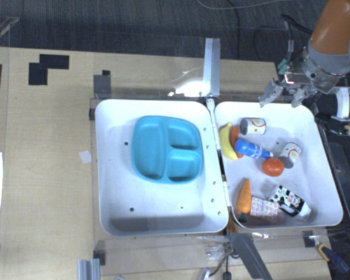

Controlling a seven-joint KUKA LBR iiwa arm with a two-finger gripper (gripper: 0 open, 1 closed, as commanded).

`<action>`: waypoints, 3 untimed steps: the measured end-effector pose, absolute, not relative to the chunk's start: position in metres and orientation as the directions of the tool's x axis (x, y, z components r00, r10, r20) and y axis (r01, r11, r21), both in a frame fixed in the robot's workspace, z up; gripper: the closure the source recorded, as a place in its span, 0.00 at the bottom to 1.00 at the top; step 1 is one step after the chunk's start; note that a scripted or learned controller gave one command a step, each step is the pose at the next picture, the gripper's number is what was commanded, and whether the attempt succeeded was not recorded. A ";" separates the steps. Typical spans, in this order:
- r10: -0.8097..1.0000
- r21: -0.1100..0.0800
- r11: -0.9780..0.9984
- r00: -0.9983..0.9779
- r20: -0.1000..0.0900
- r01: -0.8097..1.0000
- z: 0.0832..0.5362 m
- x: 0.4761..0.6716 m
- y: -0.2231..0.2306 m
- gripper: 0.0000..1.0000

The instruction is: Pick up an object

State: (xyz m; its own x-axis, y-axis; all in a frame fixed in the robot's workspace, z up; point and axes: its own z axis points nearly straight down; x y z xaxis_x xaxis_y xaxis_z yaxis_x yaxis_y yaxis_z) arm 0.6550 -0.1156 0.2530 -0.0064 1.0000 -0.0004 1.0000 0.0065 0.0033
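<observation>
- The two-finger jaws of the gripper are seen spread open above the far rim of the right shallow white bin, and nothing is held between them.
- No object is lifted yet; the candidates lie inside that bin: a yellow banana-shaped toy, a blue plastic bottle, a small orange-red ball, an orange carrot toy and a black-and-white patterned carton.
- The ball appears to touch a small white can, though this is hard to judge.
- More open room is left near the right wall, so a descent there is probably easier.
- The left white bin holds a blue divided plastic tray.
</observation>
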 end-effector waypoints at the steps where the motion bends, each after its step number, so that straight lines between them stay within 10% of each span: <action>1: 0.999 0.003 -0.042 0.042 0.000 0.999 0.169 0.639 -0.090 0.00; 2: 0.990 0.007 0.138 -0.138 -0.002 0.990 0.100 0.631 -0.087 0.00; 3: 0.990 0.011 0.139 -0.139 -0.002 0.990 0.112 0.632 -0.086 1.00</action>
State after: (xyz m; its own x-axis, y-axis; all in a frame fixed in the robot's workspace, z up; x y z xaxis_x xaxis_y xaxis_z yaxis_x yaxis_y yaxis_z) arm 0.6323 -0.0856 0.1116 -0.1387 0.9903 -0.0017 0.9903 0.1387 0.0113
